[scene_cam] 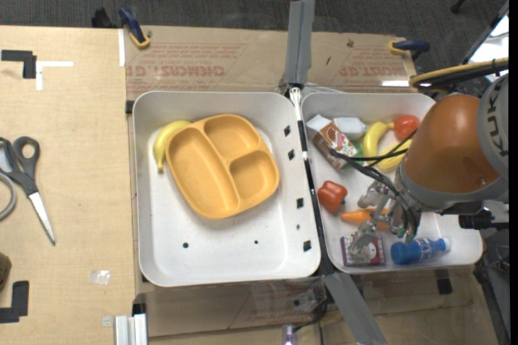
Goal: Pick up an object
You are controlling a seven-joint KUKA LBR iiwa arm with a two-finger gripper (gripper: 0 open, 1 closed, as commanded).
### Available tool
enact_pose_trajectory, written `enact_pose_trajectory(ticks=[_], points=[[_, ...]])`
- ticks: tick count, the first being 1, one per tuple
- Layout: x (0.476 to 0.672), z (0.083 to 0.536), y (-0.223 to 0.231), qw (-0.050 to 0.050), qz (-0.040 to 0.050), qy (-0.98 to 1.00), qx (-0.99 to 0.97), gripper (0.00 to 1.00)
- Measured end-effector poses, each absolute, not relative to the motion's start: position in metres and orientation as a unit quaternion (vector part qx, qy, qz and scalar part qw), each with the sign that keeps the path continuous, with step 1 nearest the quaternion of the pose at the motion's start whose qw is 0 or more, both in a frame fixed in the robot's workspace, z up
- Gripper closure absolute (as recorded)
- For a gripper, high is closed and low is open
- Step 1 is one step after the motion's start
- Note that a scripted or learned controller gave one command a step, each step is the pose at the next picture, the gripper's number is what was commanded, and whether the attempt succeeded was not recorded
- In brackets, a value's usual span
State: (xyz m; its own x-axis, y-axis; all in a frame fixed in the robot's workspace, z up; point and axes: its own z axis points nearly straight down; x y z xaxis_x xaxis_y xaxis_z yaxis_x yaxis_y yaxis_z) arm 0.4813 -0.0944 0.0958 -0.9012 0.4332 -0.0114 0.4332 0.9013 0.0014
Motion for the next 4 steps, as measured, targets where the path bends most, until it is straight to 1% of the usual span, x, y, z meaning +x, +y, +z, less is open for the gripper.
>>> enact_pose_trajectory(ticks=[1,2,3,4], points=[[0.494,0.095,-0.098,0.001,0.0007,0.971,0.239,0.00],[0.574,0.097,-0.106,0.007,0.0009,0.958,0.288,0.00],[0.521,0.096,-0.100,0.004,0.0008,0.954,0.301,0.00],[0.485,0.096,-0.095,0.006,0.0009,0.940,0.341,0.00]])
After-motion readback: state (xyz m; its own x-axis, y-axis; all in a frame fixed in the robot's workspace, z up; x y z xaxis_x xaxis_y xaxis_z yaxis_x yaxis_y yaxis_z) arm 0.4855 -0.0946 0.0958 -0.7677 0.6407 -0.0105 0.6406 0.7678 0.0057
